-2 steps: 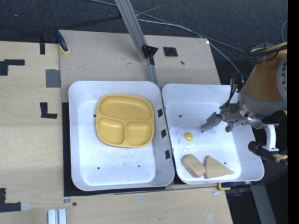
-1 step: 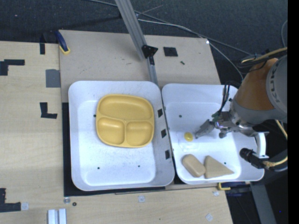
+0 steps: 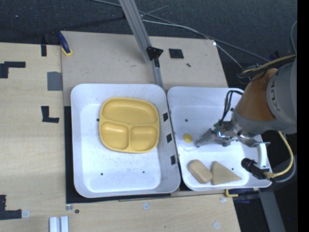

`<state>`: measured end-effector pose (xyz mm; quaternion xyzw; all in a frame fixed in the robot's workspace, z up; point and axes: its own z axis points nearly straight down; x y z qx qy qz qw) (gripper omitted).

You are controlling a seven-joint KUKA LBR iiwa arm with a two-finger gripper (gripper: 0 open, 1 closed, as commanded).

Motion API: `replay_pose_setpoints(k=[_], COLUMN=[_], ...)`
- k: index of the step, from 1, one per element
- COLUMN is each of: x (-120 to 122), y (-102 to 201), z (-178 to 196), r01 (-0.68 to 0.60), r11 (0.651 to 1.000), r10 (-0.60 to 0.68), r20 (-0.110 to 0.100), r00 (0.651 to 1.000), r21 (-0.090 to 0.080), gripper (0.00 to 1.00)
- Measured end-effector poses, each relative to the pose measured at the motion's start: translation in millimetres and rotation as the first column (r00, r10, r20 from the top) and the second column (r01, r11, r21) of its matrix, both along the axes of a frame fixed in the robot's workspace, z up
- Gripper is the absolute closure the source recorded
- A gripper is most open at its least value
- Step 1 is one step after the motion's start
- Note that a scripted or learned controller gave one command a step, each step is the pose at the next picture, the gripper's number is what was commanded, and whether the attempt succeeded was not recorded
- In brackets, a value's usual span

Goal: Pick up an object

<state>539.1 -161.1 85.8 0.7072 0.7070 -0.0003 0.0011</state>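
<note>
1. Camera view looks down on two shallow white bins side by side: the left bin [image 3: 84, 178] sits at centre-left of the frame and the right bin [image 3: 203, 100] at centre-right.
2. A yellow divided tray [image 3: 129, 124] lies flat in the upper half of the left bin, with one long compartment above two smaller ones.
3. The arm [image 3: 270, 100] enters from the right edge of the frame, its orange band showing above the wrist.
4. The gripper [image 3: 202, 139] is low over the middle of the right bin, pointing toward the left of the frame; its fingers appear slightly apart with nothing between them, though the view is blurred there.
5. A small yellow ball [image 3: 188, 137] rests on the bin floor just beside the fingertips, to their left.
6. A tan rounded block [image 3: 199, 171] and a tan wedge [image 3: 224, 173] lie touching in the lower part of the right bin, below the gripper.
</note>
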Motion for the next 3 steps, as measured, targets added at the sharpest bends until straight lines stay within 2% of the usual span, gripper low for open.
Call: replay_pose_setpoints(k=[1, 3], x=[2.5, 12.3], y=[0.8, -5.7], z=[13.8, 104.7], r01=[-0.001, -0.002], r11=[1.0, 1.0], r10=[0.001, 0.002], r20=[0.007, 0.001], r00=[1.0, 1.0], r21=[0.0, 0.002], gripper=[1.0, 1.0])
